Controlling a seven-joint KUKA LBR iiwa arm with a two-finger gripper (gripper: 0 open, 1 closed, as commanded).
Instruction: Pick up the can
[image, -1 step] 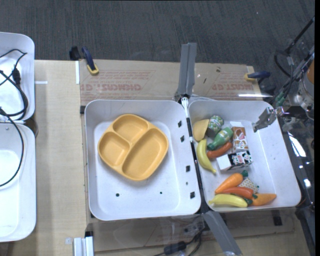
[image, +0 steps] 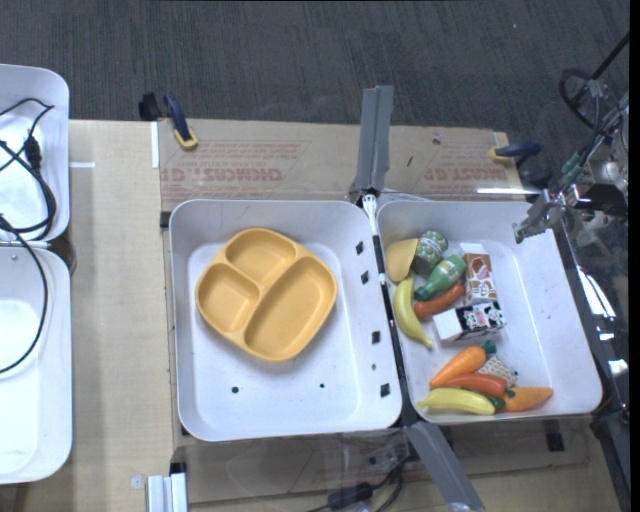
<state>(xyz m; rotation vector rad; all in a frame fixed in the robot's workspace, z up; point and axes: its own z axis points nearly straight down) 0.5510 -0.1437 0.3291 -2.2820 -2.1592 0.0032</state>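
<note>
The can (image: 432, 245) is small, with a green patterned label. It lies in the back left part of the right bin (image: 545, 320), wedged between a yellow wedge (image: 399, 258) and a green bottle-shaped toy (image: 444, 274). My gripper (image: 532, 223) hangs over the right bin's back right corner, well to the right of the can and apart from it. The arm behind it is blurred against the dark clutter at the view's right edge.
The right bin also holds a banana (image: 407, 312), two small cartons (image: 479, 277), several carrots (image: 459, 364) and a second banana (image: 455, 402). A yellow divided plate (image: 265, 292) lies in the left bin (image: 200, 390). A raised divider (image: 374, 150) runs between the bins.
</note>
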